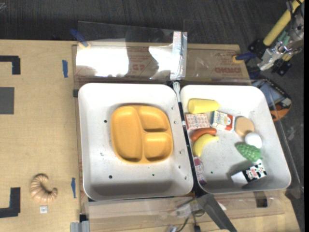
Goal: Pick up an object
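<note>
At the far left of the desk, near its front edge, lies a curled tan croissant-like toy, well apart from the bins. The left bin holds a yellow divided tray set near its middle, with one long compartment on the left and two smaller ones on the right. Just beside it, the right bin carries the objects to pick from: a yellow wedge at the back, a small printed carton and a red-and-white carton in front of it, an orange sausage-like piece touching a yellow banana-like toy, then a tan oval, a white egg, a green bumpy toy and a black-and-white carton near the front. At the upper right, outside the bins, the claw hangs clear of the objects; whether it is spread or pressed together I cannot tell.
</note>
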`<state>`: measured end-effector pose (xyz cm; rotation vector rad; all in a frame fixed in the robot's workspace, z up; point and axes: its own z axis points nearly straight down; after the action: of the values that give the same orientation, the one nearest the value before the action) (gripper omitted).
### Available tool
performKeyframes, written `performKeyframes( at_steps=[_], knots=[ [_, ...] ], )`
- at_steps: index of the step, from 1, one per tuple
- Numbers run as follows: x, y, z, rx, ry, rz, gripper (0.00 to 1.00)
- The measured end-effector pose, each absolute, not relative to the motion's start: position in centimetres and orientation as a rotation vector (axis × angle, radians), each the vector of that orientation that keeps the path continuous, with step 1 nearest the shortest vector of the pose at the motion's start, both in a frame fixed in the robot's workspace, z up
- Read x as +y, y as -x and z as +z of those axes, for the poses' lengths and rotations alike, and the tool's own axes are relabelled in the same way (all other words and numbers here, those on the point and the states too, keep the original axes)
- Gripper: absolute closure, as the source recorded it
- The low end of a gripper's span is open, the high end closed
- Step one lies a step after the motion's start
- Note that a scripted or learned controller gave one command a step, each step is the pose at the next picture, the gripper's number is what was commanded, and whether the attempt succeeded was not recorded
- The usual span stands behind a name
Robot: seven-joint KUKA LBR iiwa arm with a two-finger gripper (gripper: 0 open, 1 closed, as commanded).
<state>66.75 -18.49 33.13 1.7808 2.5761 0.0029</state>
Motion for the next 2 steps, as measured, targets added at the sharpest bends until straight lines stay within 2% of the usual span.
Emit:
performKeyframes(
  at_steps=[1, 2],
  knots=[
    [-22.4, -66.8, 38.2, 2.864, -1.261, 0.001, 1.0],
    [-22.2, -66.3, 44.0, 2.969, -0.986, 0.0, 1.0]
  ],
)
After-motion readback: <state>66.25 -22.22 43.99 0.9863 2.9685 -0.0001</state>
